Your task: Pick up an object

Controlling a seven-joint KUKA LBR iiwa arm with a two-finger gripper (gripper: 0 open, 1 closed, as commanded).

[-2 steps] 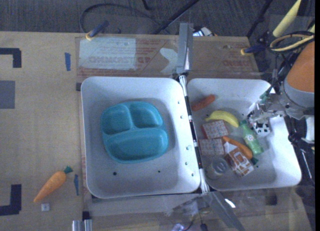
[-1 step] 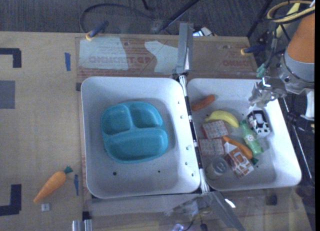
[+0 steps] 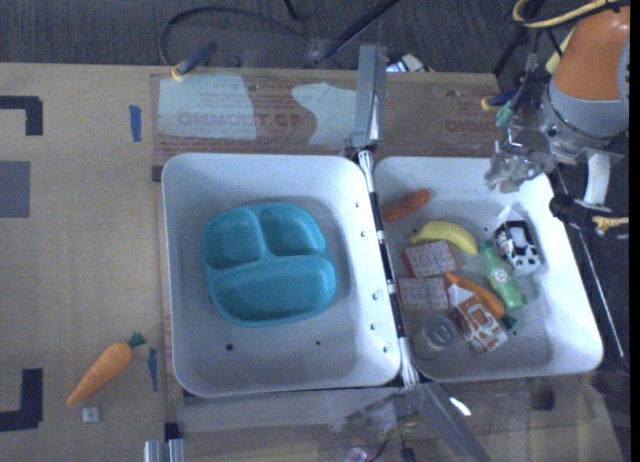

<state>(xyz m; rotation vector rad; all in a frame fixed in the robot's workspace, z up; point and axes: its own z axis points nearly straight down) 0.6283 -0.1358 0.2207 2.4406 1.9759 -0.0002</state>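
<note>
The right bin holds several small items: an orange sausage, a yellow banana, two pink boxes, a thin carrot, a green bottle, a black-and-white object, a small carton and a grey can. My gripper hangs over the bin's far right corner, above and apart from the items. It holds nothing that I can see.
A blue divided plate lies in the left bin. A toy carrot rests on the bench left of the bins. A metal divider runs between the bins at the back. Cables hang near the arm.
</note>
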